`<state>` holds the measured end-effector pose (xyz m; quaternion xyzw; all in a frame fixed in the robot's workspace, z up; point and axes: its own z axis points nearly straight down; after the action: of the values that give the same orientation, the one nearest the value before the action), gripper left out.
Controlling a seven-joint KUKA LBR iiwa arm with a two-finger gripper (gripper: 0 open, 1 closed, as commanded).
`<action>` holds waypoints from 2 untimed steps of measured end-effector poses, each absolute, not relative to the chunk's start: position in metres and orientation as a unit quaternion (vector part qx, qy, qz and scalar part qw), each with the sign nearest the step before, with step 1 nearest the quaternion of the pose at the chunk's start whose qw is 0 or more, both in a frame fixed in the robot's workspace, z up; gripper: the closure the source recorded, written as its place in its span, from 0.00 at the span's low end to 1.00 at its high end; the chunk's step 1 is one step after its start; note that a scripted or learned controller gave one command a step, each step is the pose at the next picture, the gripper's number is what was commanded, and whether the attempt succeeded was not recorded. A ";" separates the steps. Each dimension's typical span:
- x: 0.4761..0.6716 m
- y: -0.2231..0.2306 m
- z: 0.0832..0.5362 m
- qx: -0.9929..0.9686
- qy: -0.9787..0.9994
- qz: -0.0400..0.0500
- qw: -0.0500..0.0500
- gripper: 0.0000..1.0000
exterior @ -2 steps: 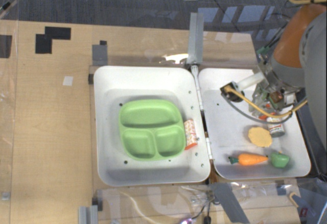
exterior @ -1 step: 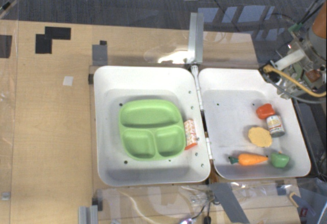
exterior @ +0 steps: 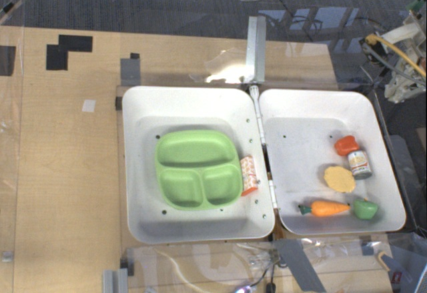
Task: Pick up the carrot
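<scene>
From the camera view, the carrot (exterior: pixel 327 208) lies flat on the floor of the right bin (exterior: pixel 300 118), close to that bin's near wall, its orange body pointing toward the green piece (exterior: pixel 365 209) that sits just beside its thick end; its dark tip points toward the divider between the bins. Nothing grips it, so by my reading the pick has not begun: the approach, the closing and the lift are all left to do.

At the right edge, up beyond the carrot's bin, a tangle of pale metal and yellow cabling may be part of the arm; I cannot tell how the pincer stands.

The carrot looks like smooth moulded plastic, tapered and slightly glossy. Above it rests a flat yellow disc (exterior: pixel 339 179), matte and round like a biscuit. Farther up from the carrot stand a small labelled jar (exterior: pixel 359 164) and a red rounded piece (exterior: pixel 346 145), touching or nearly so. Across the divider from the carrot, the left bin (exterior: pixel 193 101) holds a green compartment tray (exterior: pixel 198 168) of soft-edged plastic and a small patterned packet (exterior: pixel 248 175) at its side.
</scene>
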<state>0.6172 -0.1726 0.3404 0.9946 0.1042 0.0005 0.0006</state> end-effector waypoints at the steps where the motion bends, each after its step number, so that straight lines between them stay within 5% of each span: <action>1: 0.619 -0.170 0.351 0.994 0.111 0.001 0.001 1.00; 2: 0.656 -0.185 0.235 0.994 0.106 0.000 0.000 1.00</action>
<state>0.6557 -0.1846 0.2352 0.9944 0.1060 -0.0003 -0.0001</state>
